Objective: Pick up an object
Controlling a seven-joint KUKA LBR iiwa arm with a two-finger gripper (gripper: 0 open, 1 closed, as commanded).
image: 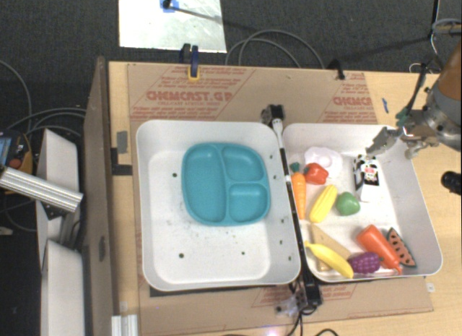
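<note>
Here, gripper [368,170] over right bin [426,233], above the toy food; finger state impossible to tell. Free floor near back rim. Two carrots, one banana [330,258]. Left bin [155,255]: one blue plate [225,183].

Left white plastic bin [155,204]: open floor around the teal divided plate [225,183]. Right white bin [426,219]: toy food crowds centre and near edge; black-and-white carton [368,176] stands mid-bin; far-right floor is free.
</note>
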